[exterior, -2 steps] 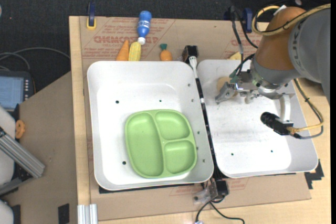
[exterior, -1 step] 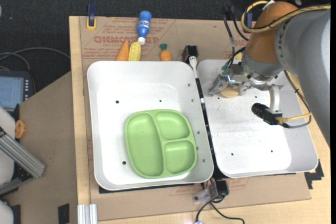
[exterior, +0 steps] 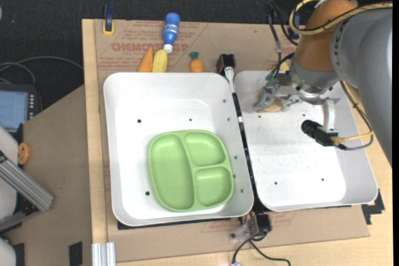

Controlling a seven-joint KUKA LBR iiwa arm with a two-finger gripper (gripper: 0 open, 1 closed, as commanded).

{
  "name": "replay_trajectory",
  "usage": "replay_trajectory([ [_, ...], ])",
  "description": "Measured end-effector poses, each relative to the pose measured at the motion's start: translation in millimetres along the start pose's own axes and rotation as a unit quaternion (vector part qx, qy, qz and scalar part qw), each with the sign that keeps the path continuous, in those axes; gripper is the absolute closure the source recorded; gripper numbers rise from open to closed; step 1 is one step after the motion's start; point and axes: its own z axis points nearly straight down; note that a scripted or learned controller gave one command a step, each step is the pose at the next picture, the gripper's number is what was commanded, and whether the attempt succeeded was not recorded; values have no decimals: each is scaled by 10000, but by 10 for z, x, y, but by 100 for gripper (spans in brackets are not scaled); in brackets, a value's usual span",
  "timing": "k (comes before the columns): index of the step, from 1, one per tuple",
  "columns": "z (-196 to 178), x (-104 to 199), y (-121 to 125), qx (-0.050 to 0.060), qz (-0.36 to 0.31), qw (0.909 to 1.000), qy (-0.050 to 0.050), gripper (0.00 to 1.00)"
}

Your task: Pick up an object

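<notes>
My gripper (exterior: 272,98) is low over the far left corner of the right bin (exterior: 299,187), under the grey wrist with the orange band. A small tan object (exterior: 274,106) lies right at the gripper's tip; whether it is held cannot be made out. In the left bin (exterior: 124,103) a green divided plate (exterior: 190,169) rests flat near the front.
Behind the bins, on the cardboard, lie a blue-and-white bottle (exterior: 170,30), a toy corn cob (exterior: 160,61), a carrot (exterior: 145,61), a small carrot (exterior: 196,64) and a black piece (exterior: 225,63). A black connector with a yellow cable (exterior: 319,133) hangs over the right bin.
</notes>
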Motion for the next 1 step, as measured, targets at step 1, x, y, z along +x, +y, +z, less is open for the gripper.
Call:
replay_trajectory([
  [1, -962, 196, -331, -23, -8, 10000, 5, 100],
])
